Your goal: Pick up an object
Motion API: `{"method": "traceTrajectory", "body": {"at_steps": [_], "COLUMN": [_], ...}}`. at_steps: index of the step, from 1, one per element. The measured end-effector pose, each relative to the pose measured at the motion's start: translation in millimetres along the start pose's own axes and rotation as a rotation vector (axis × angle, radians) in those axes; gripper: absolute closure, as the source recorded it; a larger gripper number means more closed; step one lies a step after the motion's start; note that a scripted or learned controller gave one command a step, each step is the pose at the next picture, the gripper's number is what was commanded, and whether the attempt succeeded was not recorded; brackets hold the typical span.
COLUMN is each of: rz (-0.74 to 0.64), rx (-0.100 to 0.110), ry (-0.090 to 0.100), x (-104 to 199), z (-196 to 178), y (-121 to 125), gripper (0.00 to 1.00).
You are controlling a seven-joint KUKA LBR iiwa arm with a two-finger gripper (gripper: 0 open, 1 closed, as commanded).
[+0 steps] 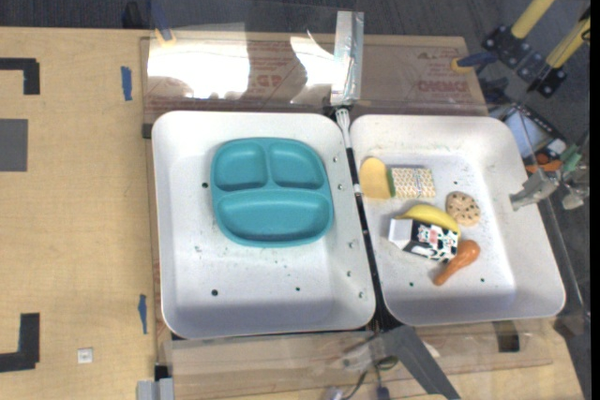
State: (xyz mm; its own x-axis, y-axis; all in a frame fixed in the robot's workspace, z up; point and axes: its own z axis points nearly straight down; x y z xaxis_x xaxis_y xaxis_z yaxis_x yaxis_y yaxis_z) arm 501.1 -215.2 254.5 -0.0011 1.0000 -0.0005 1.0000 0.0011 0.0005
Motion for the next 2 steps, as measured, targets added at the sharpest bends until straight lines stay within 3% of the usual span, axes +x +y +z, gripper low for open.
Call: {"method": "traceTrajectory", "body": {"at_steps": [1, 2], "rz": [-0.077, -0.115], "rx": [-0.003, -0.008], "ry": [-0.001, -0.005], "x": [27, -10], "z": [137, 64], "y": [-21, -18], "gripper": [0.0, 0.0]}}
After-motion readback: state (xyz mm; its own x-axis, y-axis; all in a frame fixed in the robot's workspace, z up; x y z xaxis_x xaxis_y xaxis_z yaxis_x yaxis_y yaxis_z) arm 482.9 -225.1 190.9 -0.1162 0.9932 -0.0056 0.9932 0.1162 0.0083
